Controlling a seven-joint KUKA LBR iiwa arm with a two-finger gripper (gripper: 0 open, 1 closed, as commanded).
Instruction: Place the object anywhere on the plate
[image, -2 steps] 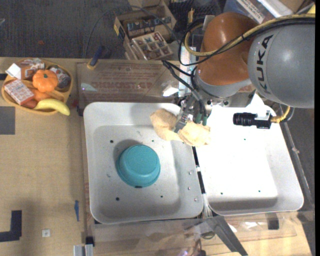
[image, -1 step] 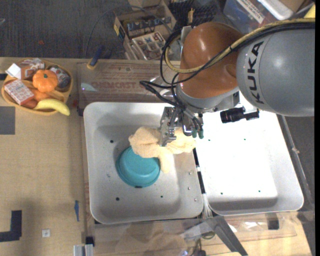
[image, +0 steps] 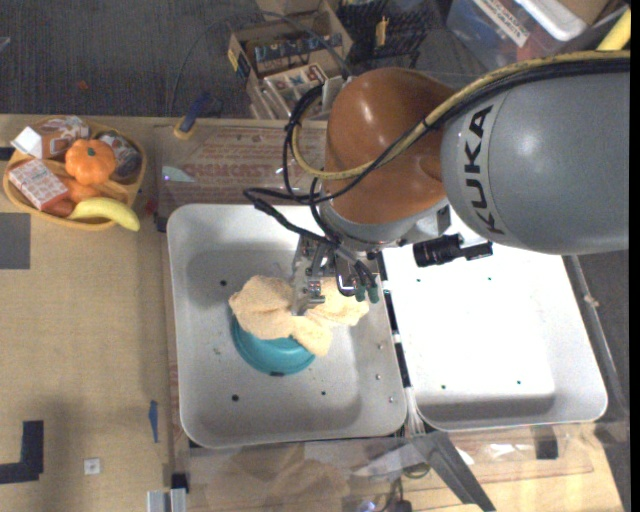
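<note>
1. Cloth, pale yellow and crumpled, lies draped over the teal plate in the left bin.
2. Tool sits low at the cloth's top fold; whether it pinches the cloth or has let go cannot be told.
3. Placement looks largely done; what seems left is release and withdrawal.

Cloth covers plate; tool above it; left bin floor free around.
</note>
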